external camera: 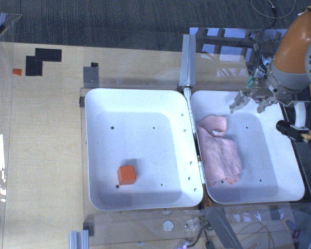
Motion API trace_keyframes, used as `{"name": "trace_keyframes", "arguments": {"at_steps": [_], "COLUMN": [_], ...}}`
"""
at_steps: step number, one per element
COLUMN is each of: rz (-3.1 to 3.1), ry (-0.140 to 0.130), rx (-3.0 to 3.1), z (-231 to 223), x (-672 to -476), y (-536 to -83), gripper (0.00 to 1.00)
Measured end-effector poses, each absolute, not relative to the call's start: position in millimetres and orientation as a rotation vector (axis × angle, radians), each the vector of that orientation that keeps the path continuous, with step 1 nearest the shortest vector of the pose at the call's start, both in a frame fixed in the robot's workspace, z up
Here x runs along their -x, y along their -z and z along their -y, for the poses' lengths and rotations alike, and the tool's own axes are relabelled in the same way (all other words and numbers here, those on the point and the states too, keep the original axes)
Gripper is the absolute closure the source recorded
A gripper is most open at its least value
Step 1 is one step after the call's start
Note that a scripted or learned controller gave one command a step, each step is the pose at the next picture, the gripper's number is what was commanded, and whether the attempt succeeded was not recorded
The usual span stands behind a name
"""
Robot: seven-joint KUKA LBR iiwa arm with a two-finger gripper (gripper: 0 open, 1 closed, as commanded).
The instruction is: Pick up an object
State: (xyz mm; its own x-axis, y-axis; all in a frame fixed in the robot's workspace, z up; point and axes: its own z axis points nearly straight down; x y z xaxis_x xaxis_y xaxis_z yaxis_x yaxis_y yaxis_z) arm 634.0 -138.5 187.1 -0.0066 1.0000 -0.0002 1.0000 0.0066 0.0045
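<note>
pink cloth [220, 152] is seen in the right bin [280, 191], spread along its left side, close to the wall that is shared with the left bin [101, 191]. the cloth is crumpled, and its upper end is folded over a little. a small orange spot is noticed at its lower edge, but what it is cannot be told. in the left bin an orange cube [127, 175] is placed near the front left part of the floor, well apart from the cloth.

no brand, label or readable writing is found on the bins, the objects or the arm. on the wooden bench [41, 154], at the far left, black square markings [40, 60] and a small orange mark [17, 72] are seen, but no letters are carried by them.

the gripper [251, 102] is held over the far part of the right bin, under the orange band [295, 40] of the arm. its two fingers are spread apart and nothing is seen between them. the cloth lies below and to the left of the jaws in the view, near them but not touched by them; its upper end is the closest part. the cube is much further away, in the other bin.
</note>
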Motion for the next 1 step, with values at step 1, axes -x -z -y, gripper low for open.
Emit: {"name": "trace_keyframes", "arguments": {"at_steps": [1], "rz": [-2.226], "ry": [-0.005], "rx": [-2.212], "z": [138.5], "x": [-634.0], "y": [-187.1], "gripper": [0.0]}}
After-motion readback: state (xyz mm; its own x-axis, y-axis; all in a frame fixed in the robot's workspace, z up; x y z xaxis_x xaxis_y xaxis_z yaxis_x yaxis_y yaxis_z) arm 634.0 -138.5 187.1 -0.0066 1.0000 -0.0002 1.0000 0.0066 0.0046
